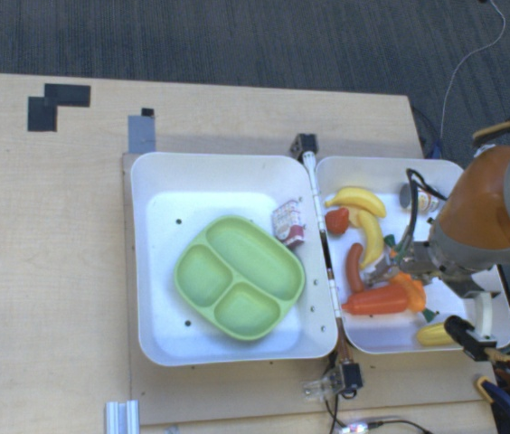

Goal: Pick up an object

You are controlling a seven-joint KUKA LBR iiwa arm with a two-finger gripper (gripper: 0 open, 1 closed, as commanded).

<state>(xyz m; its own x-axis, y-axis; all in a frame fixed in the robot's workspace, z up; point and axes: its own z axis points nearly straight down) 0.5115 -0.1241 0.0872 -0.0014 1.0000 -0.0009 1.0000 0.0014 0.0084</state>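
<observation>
The table is pale, smooth wood, with dark carpet beyond its far edge. On it two shallow white bins sit side by side, their inner rims touching along a thin divider. The left bin has rounded corners and glossy walls; a light-green plate with three compartments fills its middle, leaving open floor along the far side and left wall. A small crumpled packet lies just beside the plate's far-right edge, close to the divider.

The right bin is crowded. The grey arm, with its orange band, enters from the right and covers that side of the bin. A yellow banana curves across the far part, a small red piece beside it. A red sausage shape lies next to the divider, and a long orange carrot stretches across the near part. A yellow piece sits by the near rim.

The gripper is low among banana, sausage and carrot — whether its fingers are parted or closed on anything cannot be told.
</observation>
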